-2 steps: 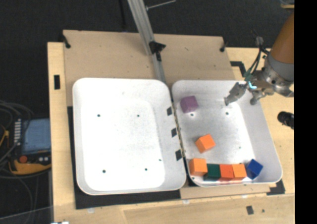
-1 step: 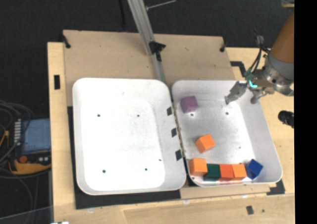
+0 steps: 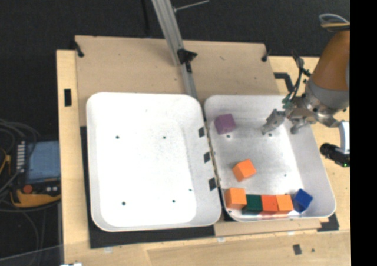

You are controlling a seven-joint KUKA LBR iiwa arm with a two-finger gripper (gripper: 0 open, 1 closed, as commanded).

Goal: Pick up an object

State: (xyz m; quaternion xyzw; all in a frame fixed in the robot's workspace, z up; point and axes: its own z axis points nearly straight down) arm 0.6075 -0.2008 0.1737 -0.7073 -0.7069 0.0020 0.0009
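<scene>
The right bin (image 3: 306, 159) holds several blocks. A purple block (image 3: 224, 123) lies near its back left corner, and an orange block (image 3: 244, 169) sits tilted in the middle. Along the front wall runs a row: an orange block (image 3: 236, 197), a green block (image 3: 254, 203), two more orange blocks (image 3: 277, 203) and a blue block (image 3: 302, 199) at the right end. My gripper (image 3: 284, 125) hangs over the back right part of this bin, open, fingers spread with nothing between them. It is well right of the purple block and behind the tilted orange one.
The left bin (image 3: 94, 159) stands beside the right one, with a few small dark specks on its floor. A slanted metal rail (image 3: 168, 20) rises behind the bins. Cables and a blue box (image 3: 44, 162) lie off the bench's left edge.
</scene>
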